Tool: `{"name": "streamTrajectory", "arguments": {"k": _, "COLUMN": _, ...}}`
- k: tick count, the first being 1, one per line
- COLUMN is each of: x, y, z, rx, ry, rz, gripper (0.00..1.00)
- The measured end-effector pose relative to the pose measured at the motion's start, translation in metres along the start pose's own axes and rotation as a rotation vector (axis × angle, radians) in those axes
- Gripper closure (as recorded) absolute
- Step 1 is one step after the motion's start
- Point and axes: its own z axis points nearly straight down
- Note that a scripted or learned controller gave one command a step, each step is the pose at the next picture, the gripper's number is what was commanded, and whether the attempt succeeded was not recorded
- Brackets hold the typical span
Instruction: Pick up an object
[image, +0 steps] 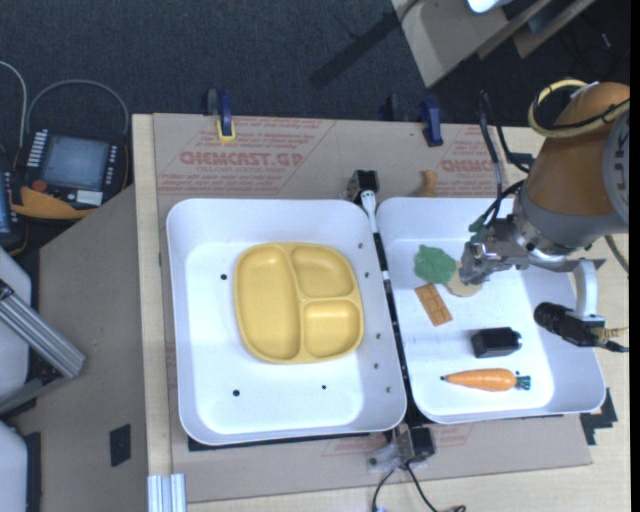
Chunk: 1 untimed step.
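Note:
In the right bin (560, 395) lie a green leafy piece (435, 263), a small tan cracker-like slab (433, 304), a black block (495, 342) and an orange carrot (485, 380). My gripper (472, 268) hangs low over the upper middle of that bin, just right of the green piece and over a pale round thing (462, 289) that it partly hides. The arm's grey body and orange band (575, 165) come in from the right.
The left bin (200, 330) holds a yellow divided plate (298, 300). A black part of the arm (565, 322) juts over the right bin's right side. Clamps (226, 115) sit at the board's far edge.

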Motion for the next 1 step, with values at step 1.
{"name": "streamTrajectory", "arguments": {"k": 1, "x": -0.0032, "y": 0.0041, "z": -0.0634, "rx": -0.003, "ry": -0.001, "rz": 0.000, "gripper": 1.00}}
